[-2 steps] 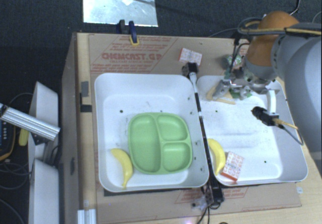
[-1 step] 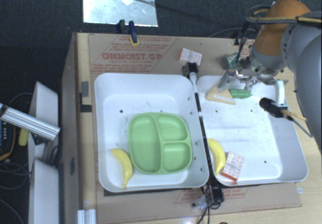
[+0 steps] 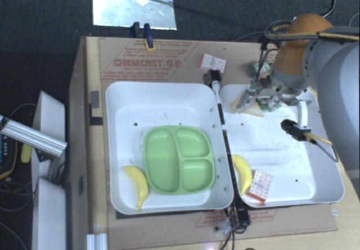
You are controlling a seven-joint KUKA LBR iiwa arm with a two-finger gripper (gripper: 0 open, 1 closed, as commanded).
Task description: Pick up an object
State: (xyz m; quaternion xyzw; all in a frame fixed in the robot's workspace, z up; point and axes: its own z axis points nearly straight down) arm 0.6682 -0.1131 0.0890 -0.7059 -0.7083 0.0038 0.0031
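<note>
Overhead camera, looking down at a slant. The end effector (image 3: pixel 256 103) is sitting low over the far end of the right bin (image 3: pixel 326 181), close to the divider it shares with the left bin (image 3: pixel 112 131). Honestly can't tell whether it's wide or narrow from this angle, since the wrist hardware crowds it, and I can't make out anything gripped in it.

The stuff to grab in that same bin is all down at the near end, well apart from the end effector. The right-bin banana (image 3: pixel 243 171) is curled up against the divider wall, and a little red-and-white packet (image 3: pixel 260 184) is just beside it, maybe touching. The white floor between them and the end effector is bare.

Over in the left bin there's a green divided plate (image 3: pixel 179 159) lying flat in the near half, and the left-bin banana (image 3: pixel 138 185) is tucked against the plate's near-left edge, in the bin's corner. Both are across the divider from the end effector.

One more small printed card (image 3: pixel 212 63) lies on the cardboard-topped desk (image 3: pixel 140 60), outside the bins and beyond their far edge.
</note>
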